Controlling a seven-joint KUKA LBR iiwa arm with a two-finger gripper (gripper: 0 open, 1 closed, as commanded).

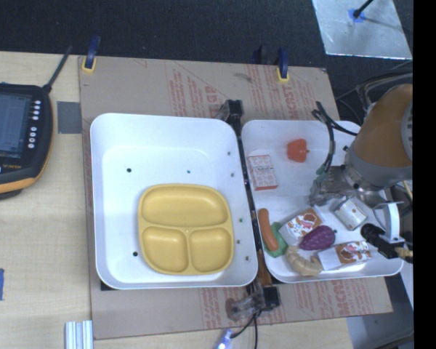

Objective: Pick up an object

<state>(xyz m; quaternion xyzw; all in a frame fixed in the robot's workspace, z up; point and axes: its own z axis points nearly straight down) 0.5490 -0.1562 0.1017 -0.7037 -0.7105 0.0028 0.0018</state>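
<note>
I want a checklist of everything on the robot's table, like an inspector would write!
Surface: cardboard sheet under two white bins, clipped at the far edge.
Job's things: right bin holds a red piece, small box, carrot, purple piece and snack packets.
Clutter: yellow divided tray in left bin.
Tool: tool low over the right bin; nothing seen held.
Cables: black cable beside the arm.
Surroundings: control tablet at left; dark floor beyond.
</note>
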